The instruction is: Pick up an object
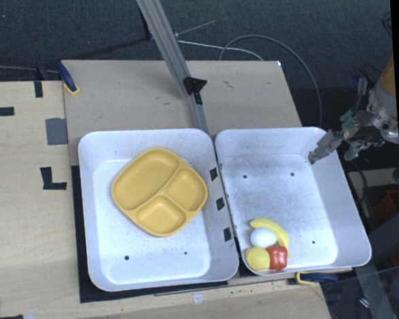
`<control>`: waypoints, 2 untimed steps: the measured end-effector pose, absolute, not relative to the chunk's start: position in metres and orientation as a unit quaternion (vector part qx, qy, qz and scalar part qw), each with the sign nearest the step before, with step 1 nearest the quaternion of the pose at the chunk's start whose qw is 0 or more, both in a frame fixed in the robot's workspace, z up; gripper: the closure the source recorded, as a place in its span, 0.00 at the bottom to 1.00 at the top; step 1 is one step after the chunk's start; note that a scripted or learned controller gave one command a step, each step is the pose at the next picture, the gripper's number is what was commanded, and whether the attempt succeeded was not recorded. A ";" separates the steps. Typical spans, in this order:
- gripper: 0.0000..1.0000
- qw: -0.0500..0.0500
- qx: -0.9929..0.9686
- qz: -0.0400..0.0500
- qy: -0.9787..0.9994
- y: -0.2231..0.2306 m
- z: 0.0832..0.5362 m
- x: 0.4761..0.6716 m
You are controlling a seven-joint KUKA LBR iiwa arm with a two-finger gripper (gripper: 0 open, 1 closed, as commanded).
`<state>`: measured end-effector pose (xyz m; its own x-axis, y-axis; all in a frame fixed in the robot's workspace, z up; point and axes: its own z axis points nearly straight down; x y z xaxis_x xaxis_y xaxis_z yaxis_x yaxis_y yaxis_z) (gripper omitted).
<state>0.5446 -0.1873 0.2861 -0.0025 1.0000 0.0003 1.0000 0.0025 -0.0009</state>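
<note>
Small toy foods huddle in the near left corner of the right bin [325, 201]: a yellow banana [276, 228], a white egg [262, 238], a yellow round fruit [257, 258] and a red piece [278, 257], all touching. A yellow divided plate [159, 191] lies in the left bin [98, 217]. My gripper [335, 153] hangs over the right bin's far right rim, well away from the foods. Its two fingers are spread, so it is open with nothing between them.
A grey metal pole [171, 48] slants down from the top to the gap between the bins. Cables [260, 45] lie on the bench behind the right bin. The wooden bench top [25, 202] extends to the left.
</note>
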 end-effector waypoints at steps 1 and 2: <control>0.00 0.000 -0.706 0.000 -0.708 -0.187 0.286 0.545; 0.00 0.002 -0.707 0.002 -0.708 -0.185 0.243 0.542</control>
